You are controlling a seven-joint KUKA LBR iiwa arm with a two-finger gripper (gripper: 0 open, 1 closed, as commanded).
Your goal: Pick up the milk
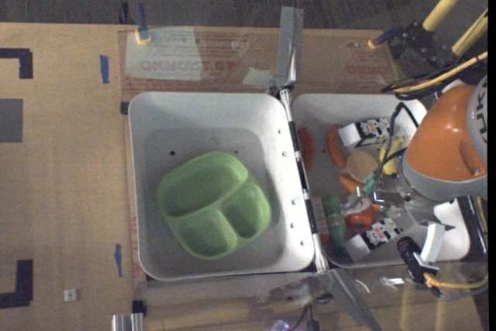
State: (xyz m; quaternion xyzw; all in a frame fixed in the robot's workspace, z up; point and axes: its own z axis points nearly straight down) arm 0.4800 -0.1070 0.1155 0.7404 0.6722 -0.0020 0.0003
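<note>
Two small white milk cartons with black cow patches lie in the right bin (310, 111). One milk carton (369, 129) is near the bin's far side, the other milk carton (377, 234) lies tilted by the near wall. My gripper (363, 199) hangs low over the middle of the right bin, between the two cartons and just above the nearer one. It sits among the toy foods, and the arm's orange band (446, 147) covers the bin's right part. Nothing is seen held.
The left bin (147, 167) holds a green divided plate (214, 203). Around the gripper lie a red sausage (307, 147), an orange piece (335, 145), a tan round item (361, 165), a green item (332, 207) and a red item (360, 219). Cables hang at the right.
</note>
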